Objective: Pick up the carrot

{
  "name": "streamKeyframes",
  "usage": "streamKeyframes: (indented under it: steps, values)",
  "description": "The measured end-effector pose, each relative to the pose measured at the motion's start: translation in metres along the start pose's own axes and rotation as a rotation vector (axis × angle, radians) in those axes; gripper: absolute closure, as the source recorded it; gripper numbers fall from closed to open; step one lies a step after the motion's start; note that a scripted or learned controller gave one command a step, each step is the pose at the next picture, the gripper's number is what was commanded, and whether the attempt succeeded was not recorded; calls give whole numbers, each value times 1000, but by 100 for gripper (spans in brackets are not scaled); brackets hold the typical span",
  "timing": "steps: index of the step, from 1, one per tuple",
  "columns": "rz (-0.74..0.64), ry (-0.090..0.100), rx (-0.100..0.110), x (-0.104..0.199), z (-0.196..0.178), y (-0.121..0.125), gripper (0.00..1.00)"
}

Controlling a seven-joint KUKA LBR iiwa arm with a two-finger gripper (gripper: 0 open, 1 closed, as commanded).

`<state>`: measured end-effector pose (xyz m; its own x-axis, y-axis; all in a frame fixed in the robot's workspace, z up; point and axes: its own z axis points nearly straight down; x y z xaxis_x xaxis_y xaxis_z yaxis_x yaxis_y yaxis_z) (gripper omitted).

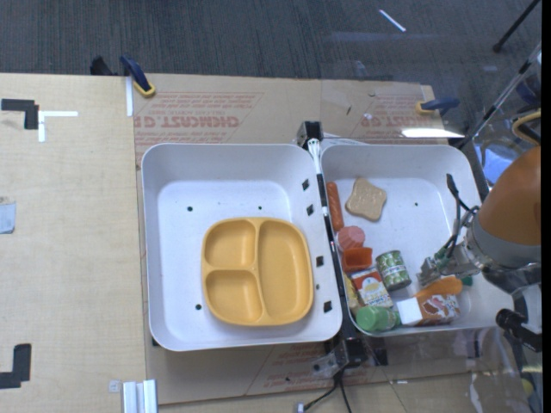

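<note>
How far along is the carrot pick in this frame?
Early stage. Done: the arm has reached into the right bin, with its hand low near the bin's right side. In hand: nothing visibly held. Left: the carrot lies untouched along the bin's left wall, beside the toast, well apart from the hand, so approach, grasp and lift all remain.

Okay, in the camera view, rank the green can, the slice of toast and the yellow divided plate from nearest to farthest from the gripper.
Measured from the gripper at the right bin's right side:
1. Green can, just to its left in the same bin.
2. Slice of toast, toward that bin's far end.
3. Yellow divided plate, over in the left bin.
</note>
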<state>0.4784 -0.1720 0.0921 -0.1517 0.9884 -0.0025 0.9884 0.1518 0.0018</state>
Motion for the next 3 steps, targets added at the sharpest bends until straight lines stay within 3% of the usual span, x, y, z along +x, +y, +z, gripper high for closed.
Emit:
streamKeyframes:
  steps: [1,2,3]
  values:
    - [6,-16,-7,-7,-2,0,0]
    - [5,-11,-6,-5,-11,2,100]
    - [817,-5,-5,43,0,8,100]
